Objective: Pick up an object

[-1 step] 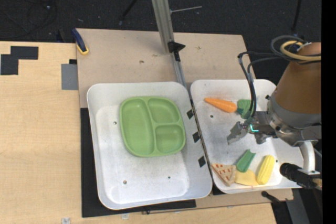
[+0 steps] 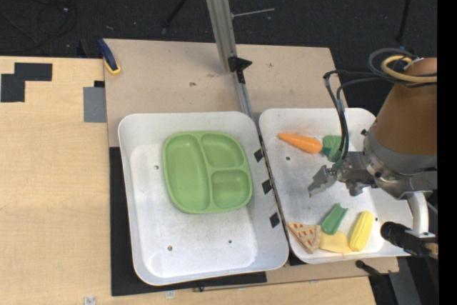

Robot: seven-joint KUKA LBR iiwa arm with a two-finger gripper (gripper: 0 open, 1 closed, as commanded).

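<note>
Claw is being held low over the right bin, finger spread cannot be told, nothing seen gripped. Carrot is lying just beyond it; green piece and corn are lying nearer. 1 item should be centred before closing. Green plate is sitting in the left bin on the counter.

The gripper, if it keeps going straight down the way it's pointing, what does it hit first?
Probably bare floor of the right bin; the gripper hangs between the carrot and green piece, though depth is unclear.
</note>
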